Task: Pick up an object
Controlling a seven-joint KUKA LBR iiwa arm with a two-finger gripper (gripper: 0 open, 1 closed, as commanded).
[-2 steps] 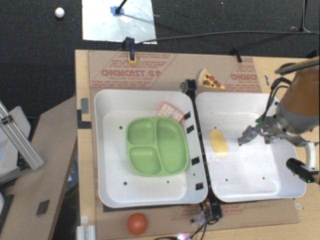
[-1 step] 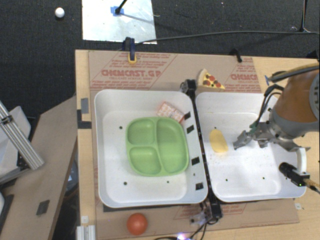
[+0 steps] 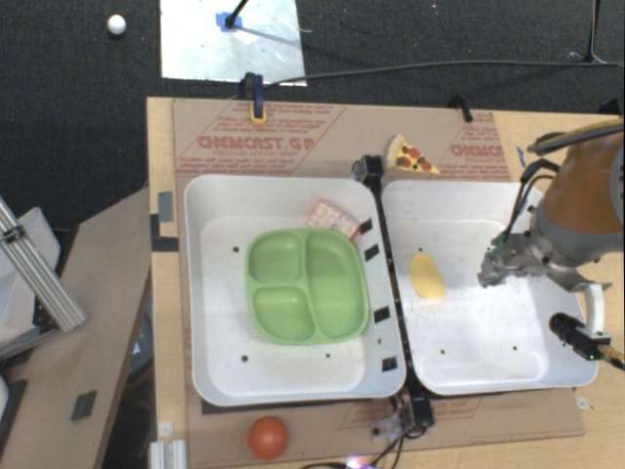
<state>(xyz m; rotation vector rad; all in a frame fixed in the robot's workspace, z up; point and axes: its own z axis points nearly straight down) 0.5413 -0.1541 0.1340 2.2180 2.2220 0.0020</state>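
Note:
A yellow oval object [image 3: 427, 276] lies flat on the floor of the right bin [image 3: 469, 369], near its left wall. The gripper [image 3: 491, 268] hangs over the right half of the same bin, a short way to the right of the yellow object and apart from it. The arm's orange band and grey wrist come in from the right edge above it. A green divided plate [image 3: 306, 285] rests in the middle of the left bin [image 3: 220, 360]. A small pink patterned object [image 3: 333, 218] sits at the plate's far edge.
A toy pizza slice [image 3: 411, 155] lies on the board behind the bins. An orange ball [image 3: 267, 437] sits on the board in front of the left bin. Black clips [image 3: 381, 313] line the shared wall between the bins.

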